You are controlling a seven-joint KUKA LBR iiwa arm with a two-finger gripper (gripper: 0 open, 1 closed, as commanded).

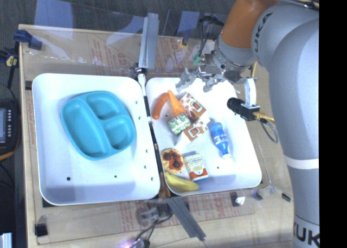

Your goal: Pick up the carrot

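Note:
The orange carrot [164,103] lies at the back left of the right bin [244,165], close to the bin's left wall, with one end against a brown and white carton [193,108]. My gripper [196,82] hangs over the bin's back edge, just up and to the right of the carrot. Its two fingers stand apart, open, with nothing between them. It is not touching the carrot.
Around the carrot lie a green and white pack [177,124], a second brown carton [196,129], a blue bottle [219,139], a pizza slice [172,159], a red box [196,166] and a banana [181,183]. The left bin [54,187] holds a blue divided plate [99,124].

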